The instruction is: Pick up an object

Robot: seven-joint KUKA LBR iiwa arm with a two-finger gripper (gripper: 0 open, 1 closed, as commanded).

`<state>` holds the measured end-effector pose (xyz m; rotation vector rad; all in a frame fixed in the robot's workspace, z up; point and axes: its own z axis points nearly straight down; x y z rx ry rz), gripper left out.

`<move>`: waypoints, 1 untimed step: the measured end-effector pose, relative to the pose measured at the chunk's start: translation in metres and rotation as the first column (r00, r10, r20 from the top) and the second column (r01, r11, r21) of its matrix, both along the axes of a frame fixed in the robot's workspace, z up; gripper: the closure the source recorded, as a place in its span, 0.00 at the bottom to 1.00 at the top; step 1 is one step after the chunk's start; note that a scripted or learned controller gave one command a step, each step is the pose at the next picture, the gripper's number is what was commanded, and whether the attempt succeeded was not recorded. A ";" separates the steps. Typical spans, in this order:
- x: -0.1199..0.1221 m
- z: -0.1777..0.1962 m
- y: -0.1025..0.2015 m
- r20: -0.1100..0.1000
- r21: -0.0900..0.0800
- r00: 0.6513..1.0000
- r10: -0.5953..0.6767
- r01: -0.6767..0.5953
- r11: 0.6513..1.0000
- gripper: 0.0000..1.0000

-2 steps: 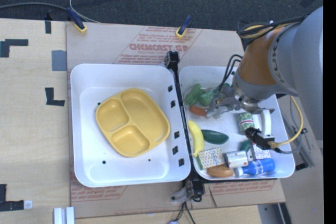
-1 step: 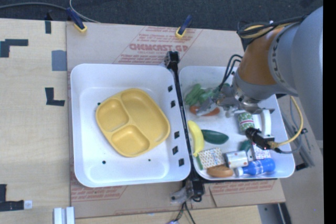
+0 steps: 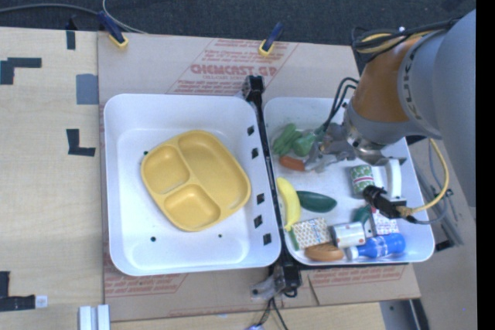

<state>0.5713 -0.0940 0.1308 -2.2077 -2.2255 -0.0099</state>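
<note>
My gripper [image 3: 319,154] reaches down into the upper left part of the right bin [image 3: 424,243], beside a green leafy vegetable [image 3: 290,138] and an orange carrot-like piece [image 3: 291,163]. Its metal fingers lie close to these items, and nothing shows clearly between them. Lower in that bin lie a yellow banana [image 3: 289,202], a dark green cucumber [image 3: 315,202], a small green can [image 3: 361,179], a patterned box [image 3: 309,232], a brown bread roll [image 3: 324,252] and a blue bottle [image 3: 380,247].
The left bin [image 3: 124,166] holds a yellow divided plate [image 3: 195,179]. A black divider [image 3: 263,158] runs between the bins. Clamps and a cable lie beyond the bins on cardboard. The grey arm with its orange band [image 3: 387,85] covers the right bin's upper right.
</note>
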 end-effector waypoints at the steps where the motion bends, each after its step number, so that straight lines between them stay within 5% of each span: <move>1: 0.000 0.000 0.000 0.000 0.000 1.000 0.000 0.000 1.000 0.00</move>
